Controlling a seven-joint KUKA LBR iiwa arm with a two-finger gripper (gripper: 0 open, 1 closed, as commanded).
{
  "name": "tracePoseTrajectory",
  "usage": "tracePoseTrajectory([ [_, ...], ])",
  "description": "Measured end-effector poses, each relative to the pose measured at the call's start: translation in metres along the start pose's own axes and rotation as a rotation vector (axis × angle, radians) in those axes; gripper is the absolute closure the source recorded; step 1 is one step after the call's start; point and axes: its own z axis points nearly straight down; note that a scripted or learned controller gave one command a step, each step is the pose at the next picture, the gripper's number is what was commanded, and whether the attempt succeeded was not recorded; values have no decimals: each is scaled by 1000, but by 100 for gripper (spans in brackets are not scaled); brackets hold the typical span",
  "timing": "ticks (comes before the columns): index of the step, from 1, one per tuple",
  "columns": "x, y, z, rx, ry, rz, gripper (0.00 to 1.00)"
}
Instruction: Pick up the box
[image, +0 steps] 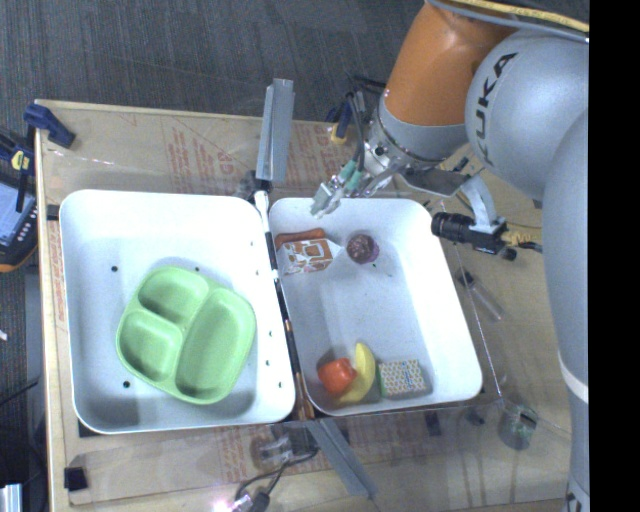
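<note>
The box (304, 252) is a small brown and white carton lying flat in the right bin (452, 330), close to its far left corner. My gripper (330, 196) hangs over the far rim of that bin, a little beyond and to the right of the box. Nothing shows in its grasp. The grey arm with its orange band rises behind it toward the upper right.
A dark purple round item (362, 248) lies just right of the box. A red item (337, 375), a banana (363, 371) and a patterned block (402, 378) sit along the near wall. The left bin (90, 230) holds a green divided plate (186, 334).
</note>
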Motion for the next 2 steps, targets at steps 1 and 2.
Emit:
tracePoseTrajectory([
  [1, 13, -50, -3, 3, 2, -167, 100],
  [2, 55, -55, 58, 7, 3, 259, 100],
])
